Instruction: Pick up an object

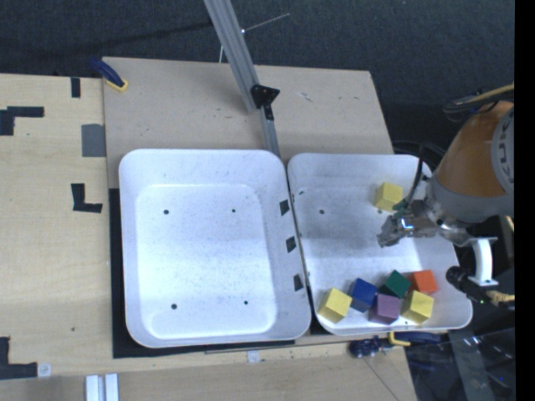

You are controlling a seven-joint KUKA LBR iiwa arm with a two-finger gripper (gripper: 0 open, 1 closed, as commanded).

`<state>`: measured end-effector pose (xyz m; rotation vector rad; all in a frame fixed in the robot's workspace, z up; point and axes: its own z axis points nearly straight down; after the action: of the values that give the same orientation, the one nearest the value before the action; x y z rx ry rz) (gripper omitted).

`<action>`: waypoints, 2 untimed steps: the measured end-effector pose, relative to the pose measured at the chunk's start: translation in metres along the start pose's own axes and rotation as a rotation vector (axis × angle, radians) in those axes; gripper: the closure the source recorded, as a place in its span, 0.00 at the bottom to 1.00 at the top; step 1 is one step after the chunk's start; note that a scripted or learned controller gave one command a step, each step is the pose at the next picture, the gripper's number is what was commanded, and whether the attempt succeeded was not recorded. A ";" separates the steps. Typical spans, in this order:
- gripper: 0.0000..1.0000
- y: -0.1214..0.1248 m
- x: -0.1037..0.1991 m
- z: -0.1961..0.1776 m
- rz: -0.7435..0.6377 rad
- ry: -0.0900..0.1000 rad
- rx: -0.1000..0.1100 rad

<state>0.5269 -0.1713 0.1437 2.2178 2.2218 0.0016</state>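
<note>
My gripper (394, 230) hangs low over the right bin (334, 241), toward its right side, with the grey and orange arm behind it. A yellow cube (388, 195) lies just above and left of the gripper, apart from it. Along the bin's front edge sits a cluster of cubes: yellow (336, 304), blue (364, 293), purple (386, 307), green (396, 284), orange (425, 281) and another yellow (419, 306). I see nothing held in the gripper.
The left bin (201, 241) adjoins the right one along a raised shared rim (288, 224). A slanted metal pole (238, 44) crosses the bench behind the bins. A small blue and yellow tool (372, 347) lies in front of the right bin.
</note>
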 end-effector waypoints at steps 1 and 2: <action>1.00 0.001 0.002 -0.042 0.000 0.000 -0.001; 1.00 -0.002 0.010 -0.089 -0.001 0.000 -0.002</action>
<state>0.5241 -0.1615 0.2326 2.2157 2.2222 0.0032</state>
